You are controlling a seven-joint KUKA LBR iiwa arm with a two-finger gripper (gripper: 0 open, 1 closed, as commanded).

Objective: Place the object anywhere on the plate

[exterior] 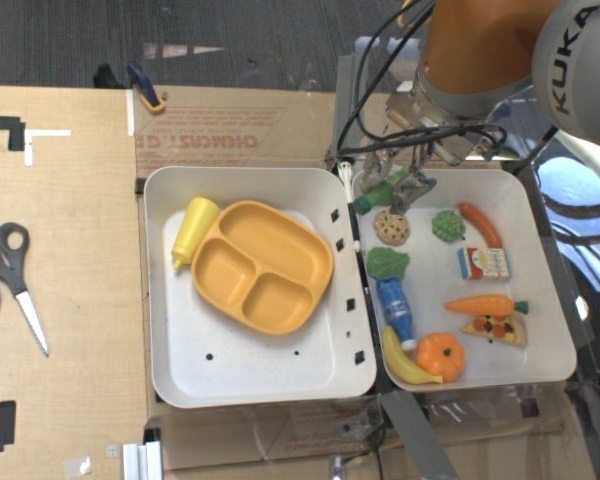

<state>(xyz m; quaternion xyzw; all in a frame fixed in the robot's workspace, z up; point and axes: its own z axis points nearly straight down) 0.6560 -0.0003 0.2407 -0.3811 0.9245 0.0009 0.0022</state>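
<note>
The orange three-compartment plate (259,266) lies tilted in the left bin (170,368), and everything below is placed from it. Touching its upper left rim lies a yellow mustard bottle (192,230), still on the bin floor. To the plate's right, across the two bin walls, sits the right bin (550,353) with the toy food. Nearest the plate there are a green leafy piece (386,263), a blue bottle (395,310) below it and a banana (405,361) lower still, beside a small pumpkin (441,355). A round cookie (391,227) lies up and right of the plate; beyond it are a broccoli floret (447,226), a red sausage (480,224), a small carton (483,263), a carrot (480,305) and a pizza slice (500,328).

The gripper (398,190) hangs over the right bin's upper left corner, just above the cookie, with a dark green item (371,196) at its tip. Whether the fingers are spread or closed on anything cannot be told. Far left of the plate, scissors (15,278) rest on the worktop (60,368).
</note>
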